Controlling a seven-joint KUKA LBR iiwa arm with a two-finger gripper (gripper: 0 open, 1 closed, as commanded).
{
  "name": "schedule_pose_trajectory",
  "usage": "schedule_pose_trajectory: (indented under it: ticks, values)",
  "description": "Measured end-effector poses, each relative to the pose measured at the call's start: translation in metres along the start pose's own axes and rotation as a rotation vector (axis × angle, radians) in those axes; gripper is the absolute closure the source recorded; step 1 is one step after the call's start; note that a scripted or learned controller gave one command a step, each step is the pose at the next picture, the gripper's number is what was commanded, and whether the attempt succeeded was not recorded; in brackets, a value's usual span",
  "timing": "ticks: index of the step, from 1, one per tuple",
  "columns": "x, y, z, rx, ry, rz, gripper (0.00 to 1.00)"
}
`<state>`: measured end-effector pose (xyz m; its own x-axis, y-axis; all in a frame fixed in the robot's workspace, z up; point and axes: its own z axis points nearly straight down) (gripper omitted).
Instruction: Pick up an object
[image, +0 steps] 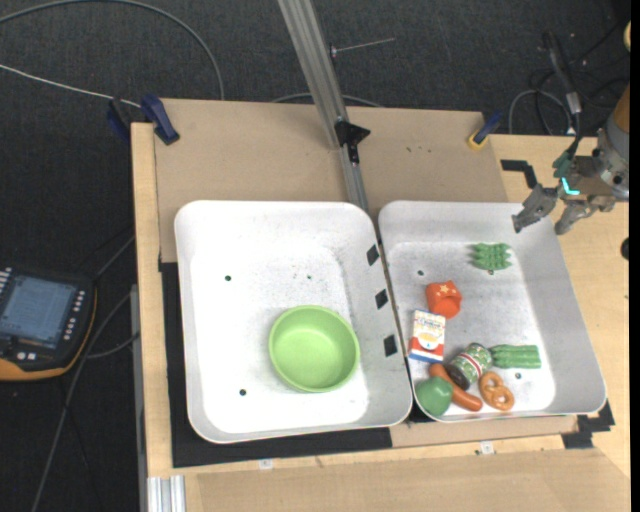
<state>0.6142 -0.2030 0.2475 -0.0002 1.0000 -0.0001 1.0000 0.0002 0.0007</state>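
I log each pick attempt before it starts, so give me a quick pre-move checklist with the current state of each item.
1. Claw spread open with nothing between its fingers: ok.
2. Claw positioned over an object: not ok; it sits at the right bin's upper right edge, apart from all items.
3. Nearest target free-standing: ok; the green leafy toy lies alone on bare bin floor.
4. Red pepper toy has room around it: ok.
5. Lower cluster separable: not ok; the pretzel, can and green round toy are crowded together.
6. Left bin: ok; its green bowl is far from the claw.
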Motion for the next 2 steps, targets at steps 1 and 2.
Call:
schedule_pose_trajectory:
  ticks: [1, 2]
  values:
    - [0.0, 0.0, 0.0, 0.0, 0.0, 0.0, 0.0]
    - [0.008, 0.004, 0.057, 0.005, 0.001, 0.0, 0.0]
